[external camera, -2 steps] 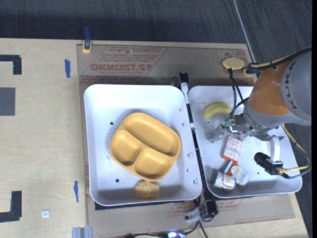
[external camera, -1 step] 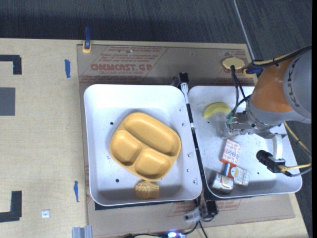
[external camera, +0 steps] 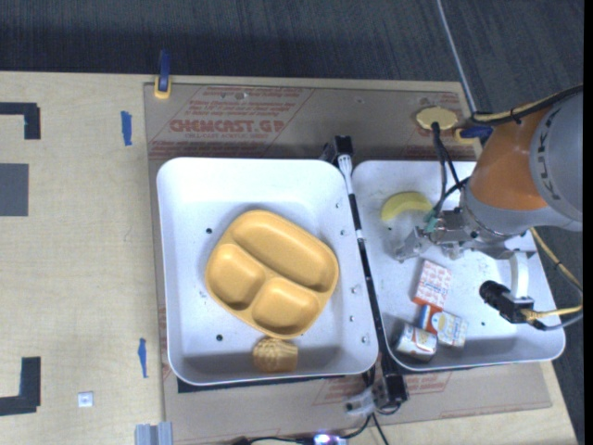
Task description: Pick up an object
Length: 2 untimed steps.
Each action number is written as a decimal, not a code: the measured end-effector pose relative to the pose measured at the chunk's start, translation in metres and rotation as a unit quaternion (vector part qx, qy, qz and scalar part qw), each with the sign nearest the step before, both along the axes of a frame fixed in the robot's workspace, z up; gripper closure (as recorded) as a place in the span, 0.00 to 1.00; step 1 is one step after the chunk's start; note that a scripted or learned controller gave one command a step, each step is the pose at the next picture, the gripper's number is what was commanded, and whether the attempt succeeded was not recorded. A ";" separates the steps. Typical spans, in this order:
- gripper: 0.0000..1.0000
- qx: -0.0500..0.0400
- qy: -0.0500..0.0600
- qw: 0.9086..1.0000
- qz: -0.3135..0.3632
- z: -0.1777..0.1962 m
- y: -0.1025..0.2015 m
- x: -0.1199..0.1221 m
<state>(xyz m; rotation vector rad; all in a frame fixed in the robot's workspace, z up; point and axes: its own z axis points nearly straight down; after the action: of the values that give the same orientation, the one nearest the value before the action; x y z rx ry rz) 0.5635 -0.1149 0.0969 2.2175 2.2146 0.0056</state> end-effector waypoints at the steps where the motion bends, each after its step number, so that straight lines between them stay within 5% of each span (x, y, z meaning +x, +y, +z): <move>1: 0.00 0.002 0.003 1.000 0.000 -0.011 0.015 -0.077; 2: 0.00 0.001 0.001 1.000 0.000 -0.011 0.021 -0.082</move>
<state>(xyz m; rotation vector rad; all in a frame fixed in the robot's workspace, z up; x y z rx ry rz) 0.4812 -0.0936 0.0861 2.2194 2.2162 0.0049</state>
